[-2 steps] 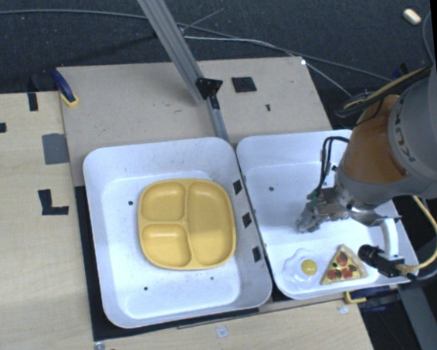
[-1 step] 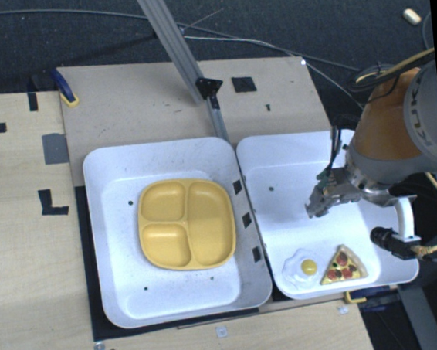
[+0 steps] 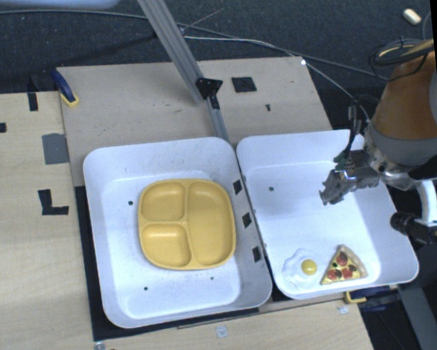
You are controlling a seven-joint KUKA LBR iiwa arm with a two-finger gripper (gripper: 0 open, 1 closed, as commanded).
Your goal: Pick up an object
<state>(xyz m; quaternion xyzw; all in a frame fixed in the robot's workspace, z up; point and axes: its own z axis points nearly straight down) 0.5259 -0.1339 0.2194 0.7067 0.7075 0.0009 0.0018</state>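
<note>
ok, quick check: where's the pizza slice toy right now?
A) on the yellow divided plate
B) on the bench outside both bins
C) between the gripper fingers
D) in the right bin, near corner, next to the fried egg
D. The pizza slice lies on the floor of the right bin at its near edge, just right of the fried egg, while the gripper sits farther back over the bin.

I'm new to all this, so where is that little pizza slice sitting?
The pizza slice lies in the right bin, near its front right corner, just right of the fried egg.
</note>
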